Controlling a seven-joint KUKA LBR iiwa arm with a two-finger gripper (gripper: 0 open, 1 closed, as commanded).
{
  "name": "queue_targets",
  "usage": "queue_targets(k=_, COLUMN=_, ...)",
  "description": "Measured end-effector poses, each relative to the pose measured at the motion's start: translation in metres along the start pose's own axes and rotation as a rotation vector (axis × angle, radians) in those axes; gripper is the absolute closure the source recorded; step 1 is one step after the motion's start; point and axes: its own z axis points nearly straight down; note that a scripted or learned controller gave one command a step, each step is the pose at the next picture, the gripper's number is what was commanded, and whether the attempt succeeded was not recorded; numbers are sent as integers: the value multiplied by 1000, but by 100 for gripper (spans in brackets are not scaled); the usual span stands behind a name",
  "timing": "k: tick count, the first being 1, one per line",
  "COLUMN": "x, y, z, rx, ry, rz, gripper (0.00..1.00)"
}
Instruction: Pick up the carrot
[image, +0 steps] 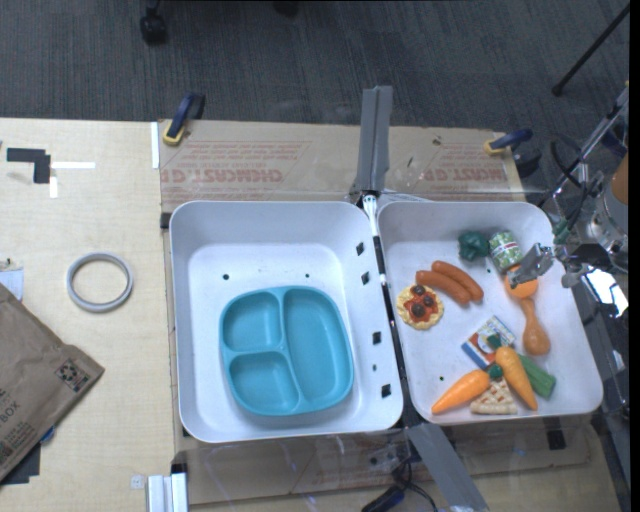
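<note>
Two carrots lie at the front of the right bin (570, 400). One carrot (516, 375) has a green leafy end and points toward the back. The other carrot (460, 391) is plain orange and lies slanted to its left. My gripper (534, 263) hangs at the bin's right side, well behind both carrots. It is just above the top end of an orange gourd-shaped toy (530, 320). Nothing shows held in it.
The right bin also holds two sausages (451, 282), a small pizza (420, 306), a green toy (474, 245), a small can (504, 249), a waffle (494, 402) and a printed card (487, 341). A blue divided tray (287, 350) sits in the left bin (200, 240). A tape ring (99, 281) lies on the bench.
</note>
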Motion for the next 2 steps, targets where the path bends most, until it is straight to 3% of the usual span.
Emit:
queue_targets(k=1, x=-23, y=52, z=109, rx=-7, ry=2, rz=-111, gripper=0)
queue_targets(k=2, x=-21, y=75, z=120, rx=-5, ry=7, rz=-93, gripper=0)
